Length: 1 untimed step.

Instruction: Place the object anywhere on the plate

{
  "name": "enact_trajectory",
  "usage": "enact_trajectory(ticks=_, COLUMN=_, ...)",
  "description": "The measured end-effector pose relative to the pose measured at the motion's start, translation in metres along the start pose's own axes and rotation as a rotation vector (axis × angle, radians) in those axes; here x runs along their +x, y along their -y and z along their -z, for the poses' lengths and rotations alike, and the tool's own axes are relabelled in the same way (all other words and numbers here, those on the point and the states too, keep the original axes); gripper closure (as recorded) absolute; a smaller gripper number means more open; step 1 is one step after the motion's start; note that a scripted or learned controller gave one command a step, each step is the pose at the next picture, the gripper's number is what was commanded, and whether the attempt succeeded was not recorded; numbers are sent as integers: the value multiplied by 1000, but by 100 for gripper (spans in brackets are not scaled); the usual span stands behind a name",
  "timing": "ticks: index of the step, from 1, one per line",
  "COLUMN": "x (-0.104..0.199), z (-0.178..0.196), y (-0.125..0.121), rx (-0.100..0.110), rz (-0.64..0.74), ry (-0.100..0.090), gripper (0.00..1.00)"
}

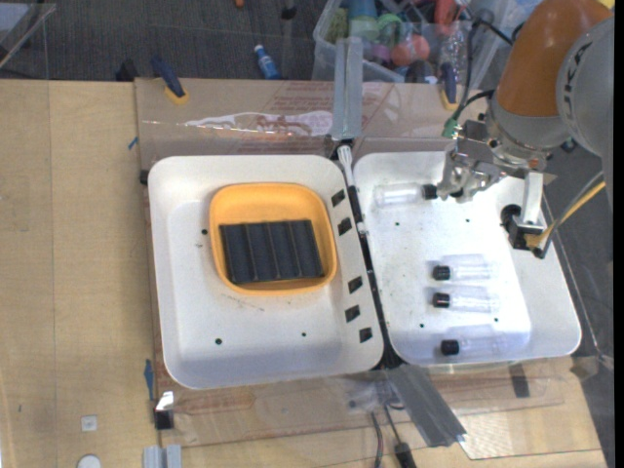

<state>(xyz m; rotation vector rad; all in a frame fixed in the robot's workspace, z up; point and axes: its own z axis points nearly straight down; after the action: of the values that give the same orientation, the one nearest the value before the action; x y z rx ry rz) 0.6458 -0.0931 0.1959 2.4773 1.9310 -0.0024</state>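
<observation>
Arm over the right bin, clear vials below it, plate waiting in the left bin.

The gripper [466, 185] hangs over the right bin's [556, 334] far edge, its fingertips too small and dark to read, so whether they are spread or closed cannot be told. A clear vial [395, 196] by the far left corner is nearly lost against the white floor. Three more see-through vials with black caps lie toward the near edge: one [464, 270], another [466, 300], a third [475, 344]; each lies crosswise, cap pointing to the left bin [175, 349]. There the orange plate [271, 199] holds a dark ribbed block [271, 251].
</observation>
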Motion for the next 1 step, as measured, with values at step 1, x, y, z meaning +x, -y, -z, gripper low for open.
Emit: enact_trajectory(ticks=1, x=13, z=5, y=5, rx=1, rz=173, ry=-2, gripper=100)
